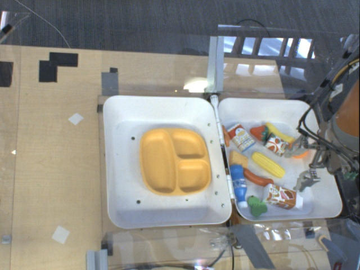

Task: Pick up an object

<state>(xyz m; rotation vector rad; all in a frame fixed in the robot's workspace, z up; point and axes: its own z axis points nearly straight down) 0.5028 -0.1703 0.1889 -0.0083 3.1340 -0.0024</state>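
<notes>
From the camera above the bench I see two white bins side by side: the left bin [118, 151] holds a yellow divided plate [174, 161] lying flat near its middle, and the right bin [332, 207] holds the clutter I am reaching into. My gripper [308, 180] hangs over the right side of that bin, with my grey arm [343, 122] and its cables coming in from the right edge. Whether my jaws are parted or closed I cannot tell from this angle, and nothing shows clearly between them. Just below and left of my gripper lies a small red-and-white carton [281, 196]. Further left sit a yellow corn cob [268, 164], a red sausage [257, 178] beneath it, a blue bottle [238, 183] along the bin's left wall, and a green toy vegetable [257, 206] near the front corner. Toward the back are a white box with red print [242, 138], a banana [279, 133] and a second printed carton [277, 145].
</notes>
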